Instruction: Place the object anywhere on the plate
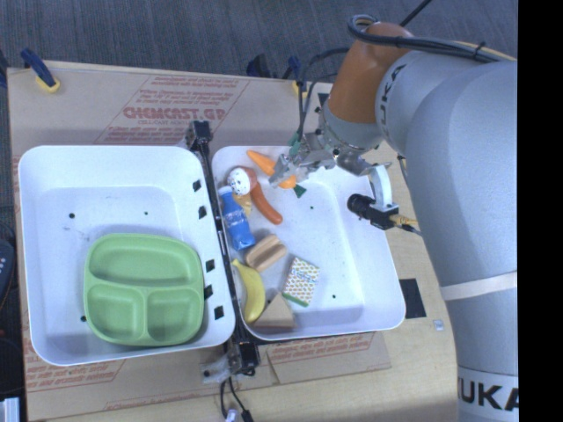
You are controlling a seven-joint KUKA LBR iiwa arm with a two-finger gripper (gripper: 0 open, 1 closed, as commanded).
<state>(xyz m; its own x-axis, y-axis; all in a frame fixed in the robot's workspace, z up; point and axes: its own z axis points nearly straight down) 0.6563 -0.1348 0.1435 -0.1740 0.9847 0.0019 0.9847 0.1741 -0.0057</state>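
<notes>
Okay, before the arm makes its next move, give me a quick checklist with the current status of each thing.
1. Green plate sits flat in the left bin: ok.
2. Plate compartments free to receive an object: ok.
3. Gripper over the right bin, near the carrot: ok.
4. Object held between the fingers: cannot tell.
5. Banana, blue bottle and the other items lie apart from the gripper: ok.

A robotics lab or test cell: a grey KUKA arm (457, 192) reaches in from three o'clock over a cardboard-covered table (158, 104) bearing two clamped white bins (53, 183), with grey carpet (176, 16) toward twelve o'clock.
</notes>
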